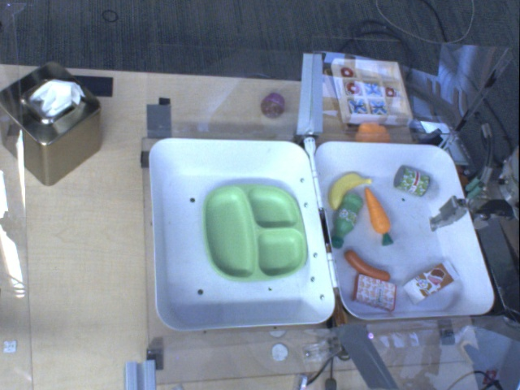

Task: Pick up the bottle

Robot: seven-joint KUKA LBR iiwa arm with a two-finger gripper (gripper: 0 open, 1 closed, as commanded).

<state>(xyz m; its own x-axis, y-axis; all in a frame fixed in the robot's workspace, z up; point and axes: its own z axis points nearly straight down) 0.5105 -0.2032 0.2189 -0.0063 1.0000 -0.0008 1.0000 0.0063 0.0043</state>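
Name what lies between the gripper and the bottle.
In the camera view, the carrot lies between the gripper at the right bin's edge and the green bottle; the remaining stretch is bare bin floor.

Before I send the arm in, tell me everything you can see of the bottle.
The bottle is small, green, plastic-looking, with a pale label patch on its body. It lies on its side in the right bin, near the left wall, its length running at a slant, narrower end toward the lower left. The banana touches or overlaps its upper end; the carrot lies just to its right, apart. No cap detail is clear.
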